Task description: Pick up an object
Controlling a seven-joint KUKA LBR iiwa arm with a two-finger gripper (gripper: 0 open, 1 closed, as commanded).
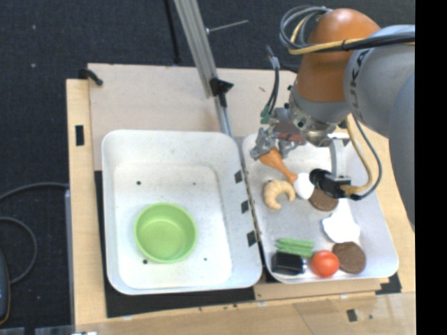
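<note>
The carrot (277, 163), an orange tapered piece, is seen in the upper left part of the right bin (383, 237), directly under the tool (274, 144). It is judged to be a light, stiff plastic toy with a smooth and probably slippery skin; no fragility is expected. A hold across its thicker end, at right angles to its length, is judged safest, since a tapered body tends to be squeezed out of a pinch taken near the tip. Whether the carrot is gripped, or the tool is released or clenched, cannot be told, the lower end of the tool being blurred against it.

Just beside it a croissant (278, 192) and a white egg-like piece (304, 185) are laid, with a brown disc (323, 200) near them. Further down, a green bean pod (294, 245), a black block (287, 262), a tomato (325, 263) and a brown cookie (349, 257) are found. In the left bin (119, 152) a green bowl (165, 233) is set, on the worktop (154, 89).
</note>
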